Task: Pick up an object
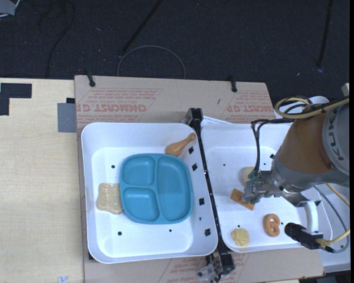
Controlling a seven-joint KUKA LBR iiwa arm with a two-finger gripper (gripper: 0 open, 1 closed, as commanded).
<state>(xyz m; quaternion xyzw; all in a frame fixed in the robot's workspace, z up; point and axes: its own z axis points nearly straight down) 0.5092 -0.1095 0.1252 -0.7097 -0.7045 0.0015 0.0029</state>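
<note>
From the camera above, my gripper (252,191) sits low in the right bin (224,152), right at a small brown piece (242,199) on the bin floor; I cannot tell how it stands or whether it grips anything. Near it lie a pretzel (272,224) and a yellowish lump (241,236). The left bin (88,158) holds a blue divided plate (155,188), a tan drumstick (180,145) and a pale cracker (109,198).

Left bin (100,135): the blue plate (156,188) takes your middle; open floor runs along the rims.
Right bin (224,158): your arm (310,152) covers the right half; floor near the divider (203,175) is open.
Obstacles: wedge (243,199), pretzel (272,224), yellow lump (241,236).
</note>
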